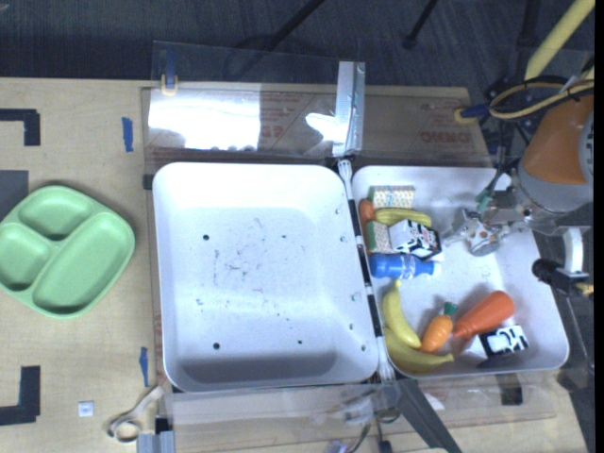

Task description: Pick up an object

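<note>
The left bin (250,272) offers wide bare floor. The right bin (528,347) is crowded along its left wall and near edge. A wooden tabletop (75,121) carries both, with a green divided plate (61,250) by its left edge. The claw (483,236) hangs over the right bin's far right part; whether it is open, I cannot tell. A banana (404,333) curves along the left wall toward the near edge, beside two carrots (467,321) lying slantwise.

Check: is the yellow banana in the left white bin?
No, the yellow banana lies in the right white bin, beside the orange carrots.
</note>
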{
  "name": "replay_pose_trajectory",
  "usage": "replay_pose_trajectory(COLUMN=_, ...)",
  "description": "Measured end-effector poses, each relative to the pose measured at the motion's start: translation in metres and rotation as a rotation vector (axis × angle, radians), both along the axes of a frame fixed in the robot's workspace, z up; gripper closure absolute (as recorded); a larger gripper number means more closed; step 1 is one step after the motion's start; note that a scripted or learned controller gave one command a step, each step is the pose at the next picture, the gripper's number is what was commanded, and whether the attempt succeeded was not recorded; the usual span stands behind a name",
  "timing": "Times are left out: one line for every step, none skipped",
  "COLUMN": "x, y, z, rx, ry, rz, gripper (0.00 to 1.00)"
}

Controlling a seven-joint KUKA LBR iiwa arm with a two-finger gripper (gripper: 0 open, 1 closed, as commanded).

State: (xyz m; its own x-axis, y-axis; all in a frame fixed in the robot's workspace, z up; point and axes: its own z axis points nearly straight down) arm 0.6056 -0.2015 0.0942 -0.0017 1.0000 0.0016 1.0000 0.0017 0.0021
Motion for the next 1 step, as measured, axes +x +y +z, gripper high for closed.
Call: replay_pose_trajectory(x=0.0007, y=-0.0005, z=0.0103, rx=0.0, ry=-0.003, rz=-0.001, gripper=1.0)
